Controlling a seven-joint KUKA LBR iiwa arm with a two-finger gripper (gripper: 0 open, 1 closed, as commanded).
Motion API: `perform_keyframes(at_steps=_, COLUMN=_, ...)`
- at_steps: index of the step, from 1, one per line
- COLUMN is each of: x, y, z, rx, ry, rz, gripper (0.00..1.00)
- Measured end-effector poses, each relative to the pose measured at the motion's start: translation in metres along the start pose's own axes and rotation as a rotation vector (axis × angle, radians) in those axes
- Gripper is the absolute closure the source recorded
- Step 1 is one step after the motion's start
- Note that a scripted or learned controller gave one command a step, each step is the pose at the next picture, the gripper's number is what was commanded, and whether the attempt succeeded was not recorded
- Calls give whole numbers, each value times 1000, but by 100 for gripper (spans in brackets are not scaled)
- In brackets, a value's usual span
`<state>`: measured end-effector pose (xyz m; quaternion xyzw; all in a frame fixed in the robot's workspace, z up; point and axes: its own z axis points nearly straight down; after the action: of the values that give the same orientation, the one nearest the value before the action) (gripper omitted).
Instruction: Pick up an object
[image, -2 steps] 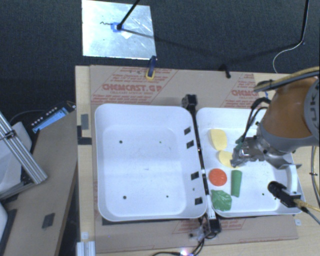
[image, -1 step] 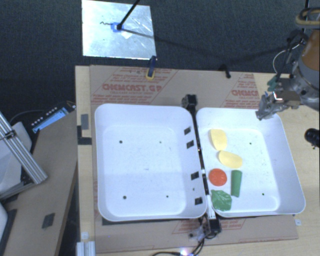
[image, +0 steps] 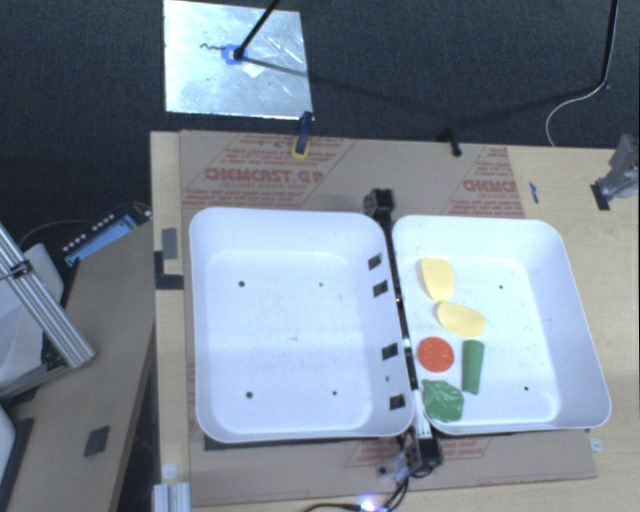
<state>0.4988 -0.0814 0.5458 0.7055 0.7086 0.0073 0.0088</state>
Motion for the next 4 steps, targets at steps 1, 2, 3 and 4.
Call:
perform_keyframes(at_steps=1, x=60, y=-15, z=91, rx=28, ry=4, rz=-5, gripper=100)
perform_keyframes(at_steps=2, x=104, y=-1, z=60, rx=17, ry=3, rz=-5, gripper=100)
perform_keyframes(at_steps=3, x=136, y=-12, z=23, rx=16, ry=4, rz=-4, gripper=100)
perform_keyframes(at_steps=4, x=181, y=-17, z=199, rx=36, ry=0, rz=-4, gripper=100)
